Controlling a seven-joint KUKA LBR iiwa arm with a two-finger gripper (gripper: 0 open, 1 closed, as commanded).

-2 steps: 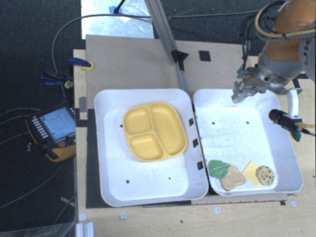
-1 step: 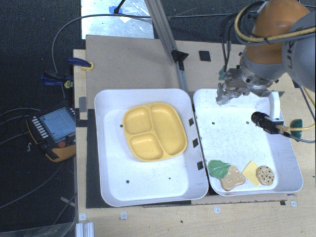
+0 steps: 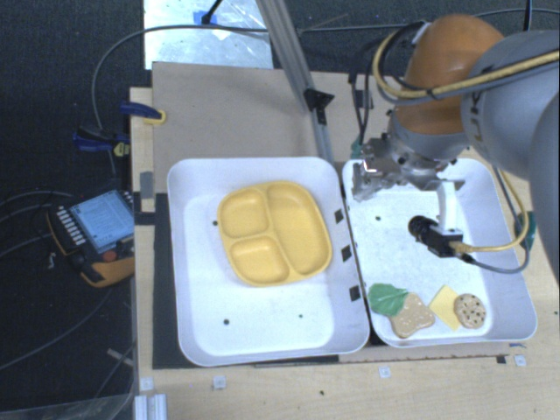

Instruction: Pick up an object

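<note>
From the camera view we see two white bins side by side on the bench. The left bin [image 3: 188, 322] carries a yellow divided plate [image 3: 273, 232] near its middle. In the right bin [image 3: 516, 318], along the near edge, lie a green leaf piece [image 3: 386, 298], a toast-shaped piece [image 3: 411, 318], a yellow cheese wedge [image 3: 444, 305] and a round cookie [image 3: 471, 310], packed close together. The arm's gripper [image 3: 371, 175] hangs over the far left corner of the right bin, well apart from these pieces. We cannot tell how far it stands open, and we see nothing in its hold.
</note>
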